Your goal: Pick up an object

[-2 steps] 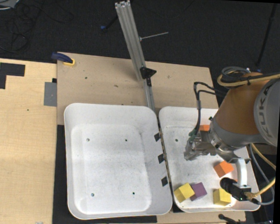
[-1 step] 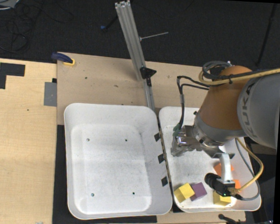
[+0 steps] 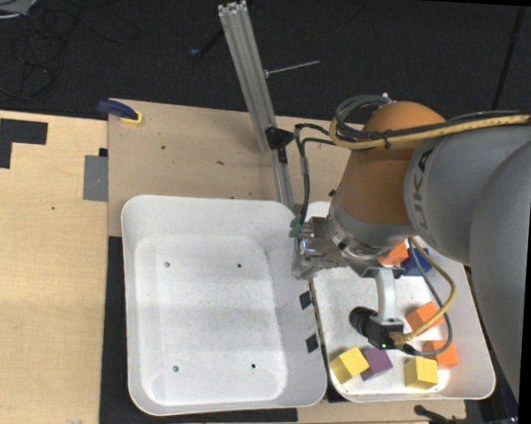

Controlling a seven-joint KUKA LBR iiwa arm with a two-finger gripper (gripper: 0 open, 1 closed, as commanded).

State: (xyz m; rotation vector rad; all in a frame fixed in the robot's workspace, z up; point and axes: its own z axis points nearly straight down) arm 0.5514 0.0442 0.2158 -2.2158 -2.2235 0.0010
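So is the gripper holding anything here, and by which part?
Cannot be told: the grey-and-orange arm covers the spot above the right white bin. A yellow cube, purple block and orange block lie loose on its floor.

White bins (image 3: 134, 217) speckled grey; yellow blocks (image 3: 349, 362), purple block (image 3: 379, 362), orange blocks (image 3: 421, 314); pale wood surface (image 3: 197, 152); grey arm (image 3: 484, 195), orange band (image 3: 386, 170)
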